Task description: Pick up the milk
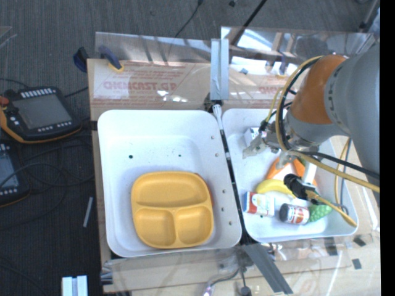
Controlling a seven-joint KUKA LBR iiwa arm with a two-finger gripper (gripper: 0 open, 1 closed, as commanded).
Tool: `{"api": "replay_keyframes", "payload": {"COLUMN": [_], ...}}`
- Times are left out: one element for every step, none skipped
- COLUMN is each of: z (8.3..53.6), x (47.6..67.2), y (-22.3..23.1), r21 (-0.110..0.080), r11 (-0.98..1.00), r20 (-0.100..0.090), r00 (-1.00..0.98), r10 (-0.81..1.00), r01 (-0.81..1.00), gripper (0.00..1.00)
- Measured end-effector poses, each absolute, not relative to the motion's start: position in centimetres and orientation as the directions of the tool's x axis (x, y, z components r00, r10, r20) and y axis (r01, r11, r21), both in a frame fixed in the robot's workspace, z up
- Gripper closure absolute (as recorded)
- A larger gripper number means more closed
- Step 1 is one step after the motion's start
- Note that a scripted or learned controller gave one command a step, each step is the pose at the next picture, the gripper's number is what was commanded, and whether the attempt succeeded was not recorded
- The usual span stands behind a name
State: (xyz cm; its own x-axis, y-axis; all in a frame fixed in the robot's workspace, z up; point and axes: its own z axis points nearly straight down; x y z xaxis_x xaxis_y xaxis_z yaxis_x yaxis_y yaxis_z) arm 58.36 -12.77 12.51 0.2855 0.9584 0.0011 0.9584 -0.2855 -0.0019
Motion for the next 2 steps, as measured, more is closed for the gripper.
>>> {"api": "replay_keyframes", "payload": {"z": [9.2,9.3], "x": [63.7,55.0], "y": [-10.4,-11.4], "r21": [0.011,0.018], "r11": [-0.350,-0.571], "r20": [-0.001,0.005], "r00": [0.350,0.571], "r10": [0.937,0.821], "r01": [0.937,0.821], "gripper": [0.00,0.00]}}
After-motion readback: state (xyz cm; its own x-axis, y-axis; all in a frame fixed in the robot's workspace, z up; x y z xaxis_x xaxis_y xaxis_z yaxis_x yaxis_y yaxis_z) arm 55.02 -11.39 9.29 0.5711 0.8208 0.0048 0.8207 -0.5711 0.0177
